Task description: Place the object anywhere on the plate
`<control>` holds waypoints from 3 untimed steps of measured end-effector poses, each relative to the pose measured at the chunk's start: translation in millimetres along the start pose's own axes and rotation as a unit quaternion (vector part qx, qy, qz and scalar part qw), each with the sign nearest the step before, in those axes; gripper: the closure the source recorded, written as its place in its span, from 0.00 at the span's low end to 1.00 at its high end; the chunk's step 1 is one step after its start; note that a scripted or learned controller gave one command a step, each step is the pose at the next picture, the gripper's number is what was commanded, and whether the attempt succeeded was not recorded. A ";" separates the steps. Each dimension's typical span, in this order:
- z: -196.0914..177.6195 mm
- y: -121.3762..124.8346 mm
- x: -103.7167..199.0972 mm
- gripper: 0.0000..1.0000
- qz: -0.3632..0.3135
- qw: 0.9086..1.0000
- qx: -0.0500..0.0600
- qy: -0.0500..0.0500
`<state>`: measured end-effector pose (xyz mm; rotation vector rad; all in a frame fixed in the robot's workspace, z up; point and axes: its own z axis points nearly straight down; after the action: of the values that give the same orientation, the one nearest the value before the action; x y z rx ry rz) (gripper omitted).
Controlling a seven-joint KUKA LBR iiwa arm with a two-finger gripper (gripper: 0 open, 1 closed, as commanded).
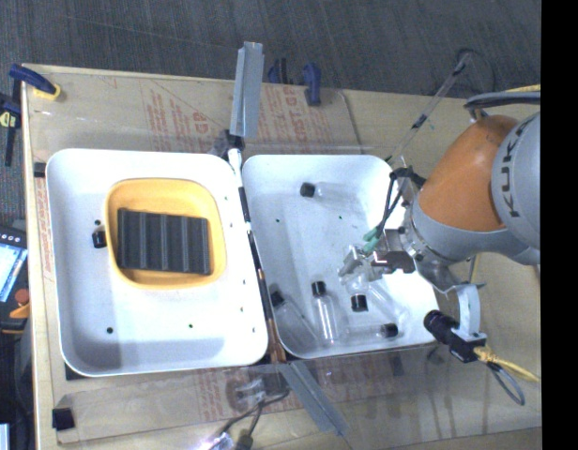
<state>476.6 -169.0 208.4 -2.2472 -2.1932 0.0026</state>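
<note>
A yellow plate (129,195) with a dark ribbed centre lies in the left bin (73,326). Several clear vials with black caps lie in the right bin (280,214): one at the back (309,191), one near the front (322,315), one beside it (359,302) and one at the front right (388,329). My gripper (362,264) hangs low over the right bin's right half, just above and behind the front group of vials. I see no vial clearly held in it.
A small black piece (98,237) sits in the left bin, left of the plate. Another black cap (276,299) lies by the right bin's left wall. The arm's orange band (463,181) overhangs that bin's right rim. Clamps and cables line the bench edges.
</note>
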 end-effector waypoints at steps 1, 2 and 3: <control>-17.1 47.8 73.4 1.00 -0.140 0.990 0.000 0.000; 17.8 96.8 126.7 1.00 -0.187 0.982 0.000 0.000; 14.4 133.1 192.4 1.00 -0.211 0.978 0.000 0.000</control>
<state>614.3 20.0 193.7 -1.7340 -2.6168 0.0012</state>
